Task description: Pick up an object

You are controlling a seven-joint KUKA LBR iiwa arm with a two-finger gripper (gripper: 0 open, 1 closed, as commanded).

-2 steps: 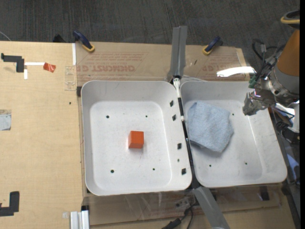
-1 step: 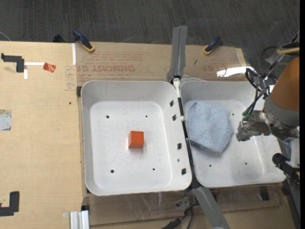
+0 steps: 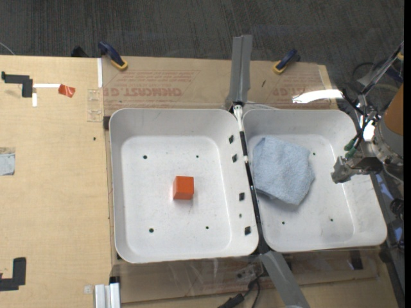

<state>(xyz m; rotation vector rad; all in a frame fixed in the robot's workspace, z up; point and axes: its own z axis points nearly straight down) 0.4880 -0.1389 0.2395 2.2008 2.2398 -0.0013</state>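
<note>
A small orange-red cube (image 3: 183,188) sits near the middle of the left white bin (image 3: 128,146). A crumpled light-blue cloth (image 3: 282,170) lies in the left half of the right bin (image 3: 334,226), against the divider. My gripper (image 3: 341,171) hovers over the right side of the right bin, to the right of the cloth and apart from it. Nothing shows between its tips.
A grey divider bar (image 3: 241,76) runs between the two bins. Clamps (image 3: 113,55) hold the cardboard sheet behind the bins. Cables and the arm's body (image 3: 385,127) crowd the right edge. A wooden board (image 3: 45,172) lies to the left.
</note>
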